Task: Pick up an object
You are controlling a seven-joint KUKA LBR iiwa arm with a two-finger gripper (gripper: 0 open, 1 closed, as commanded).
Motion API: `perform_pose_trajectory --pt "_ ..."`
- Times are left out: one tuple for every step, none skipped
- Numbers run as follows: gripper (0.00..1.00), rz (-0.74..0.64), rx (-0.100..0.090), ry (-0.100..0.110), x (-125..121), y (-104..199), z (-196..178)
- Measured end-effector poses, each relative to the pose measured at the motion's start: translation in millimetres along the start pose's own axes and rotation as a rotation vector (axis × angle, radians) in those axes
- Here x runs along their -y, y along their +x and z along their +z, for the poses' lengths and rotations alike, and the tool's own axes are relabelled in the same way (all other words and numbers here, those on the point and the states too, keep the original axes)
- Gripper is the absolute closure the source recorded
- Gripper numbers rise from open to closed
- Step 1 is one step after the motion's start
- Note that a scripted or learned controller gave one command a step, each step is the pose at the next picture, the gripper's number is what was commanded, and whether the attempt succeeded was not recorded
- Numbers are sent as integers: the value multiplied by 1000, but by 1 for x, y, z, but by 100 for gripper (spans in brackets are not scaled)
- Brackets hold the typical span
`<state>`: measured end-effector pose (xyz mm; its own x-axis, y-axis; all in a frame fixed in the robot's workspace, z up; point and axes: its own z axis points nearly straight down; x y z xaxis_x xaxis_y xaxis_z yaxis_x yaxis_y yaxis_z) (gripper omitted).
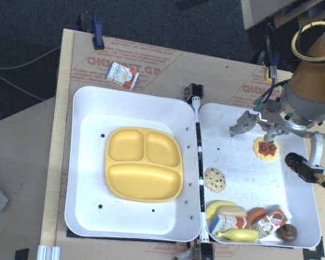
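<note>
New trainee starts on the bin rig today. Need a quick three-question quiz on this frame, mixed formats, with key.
1. True or false: the yellow divided plate lies in the left bin.
2. What sits nearest the gripper? A) cookie B) small pizza C) banana
3. Fill in: the small carton lies on the ____, outside both bins.

Key: 1 true; 2 B; 3 bench.
</note>
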<state>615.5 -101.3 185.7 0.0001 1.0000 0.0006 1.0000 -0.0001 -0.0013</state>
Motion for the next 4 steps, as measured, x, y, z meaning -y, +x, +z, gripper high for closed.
perform_pose_trajectory --pt "0 4 4 -2 -51 -68 52" --pt "0 2 -8 1 -25 -116 103" --pt "100 -3 3 -13 -30 -116 85" --pt "100 1 3 -13 0 -123 84"
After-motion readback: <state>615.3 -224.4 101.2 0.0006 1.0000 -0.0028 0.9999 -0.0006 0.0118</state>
